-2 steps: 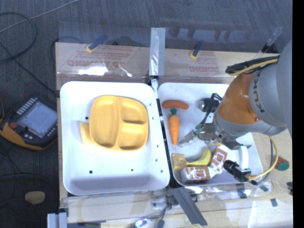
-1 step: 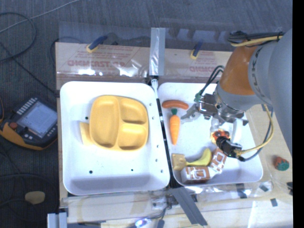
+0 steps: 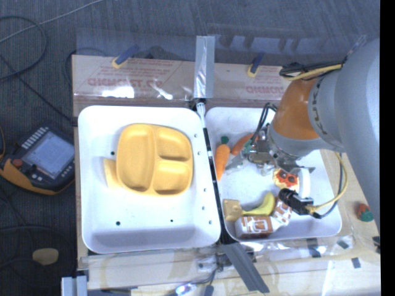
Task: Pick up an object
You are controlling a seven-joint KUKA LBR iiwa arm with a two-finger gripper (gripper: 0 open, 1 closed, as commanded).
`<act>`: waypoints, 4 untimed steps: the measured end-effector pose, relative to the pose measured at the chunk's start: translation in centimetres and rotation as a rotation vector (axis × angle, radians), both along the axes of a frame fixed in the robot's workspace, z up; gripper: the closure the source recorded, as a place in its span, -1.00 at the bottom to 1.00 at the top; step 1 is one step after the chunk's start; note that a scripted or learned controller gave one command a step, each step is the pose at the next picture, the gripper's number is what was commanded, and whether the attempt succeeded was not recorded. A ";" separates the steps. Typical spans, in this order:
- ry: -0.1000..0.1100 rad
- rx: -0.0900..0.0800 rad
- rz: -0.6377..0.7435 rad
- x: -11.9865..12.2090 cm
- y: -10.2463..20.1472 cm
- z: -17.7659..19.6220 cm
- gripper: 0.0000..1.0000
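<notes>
Two shallow white plastic bins sit side by side on the bench. The left bin (image 3: 92, 227) holds one glossy yellow divided plate (image 3: 154, 158). The right bin (image 3: 330, 224) holds two orange carrots (image 3: 221, 158), one curved yellow banana (image 3: 264, 205) and one small brown carton (image 3: 254, 226). The gripper (image 3: 262, 153) hangs low beside the carrots.

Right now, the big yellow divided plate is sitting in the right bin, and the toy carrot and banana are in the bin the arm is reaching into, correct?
Not quite. The camera view shows the yellow divided plate in the left bin, not the right one. The rest holds: the toy carrot and banana lie in the right bin, where the arm is reaching.
</notes>
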State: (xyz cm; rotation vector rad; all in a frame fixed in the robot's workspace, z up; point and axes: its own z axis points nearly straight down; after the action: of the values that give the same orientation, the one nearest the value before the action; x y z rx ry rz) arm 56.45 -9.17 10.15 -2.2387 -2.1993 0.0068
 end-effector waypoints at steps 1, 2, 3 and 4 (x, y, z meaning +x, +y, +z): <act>0.002 -0.001 -0.109 -2.3 3.7 8.0 -1.00; 0.002 -0.005 -0.087 2.9 -3.5 2.7 -1.00; -0.010 -0.007 -0.021 7.7 -2.5 -1.3 -1.00; -0.008 -0.008 -0.020 7.7 -2.5 -0.3 1.00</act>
State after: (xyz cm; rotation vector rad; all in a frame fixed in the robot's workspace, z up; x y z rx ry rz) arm 64.12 -11.67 9.80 -2.2690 -2.1853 0.0066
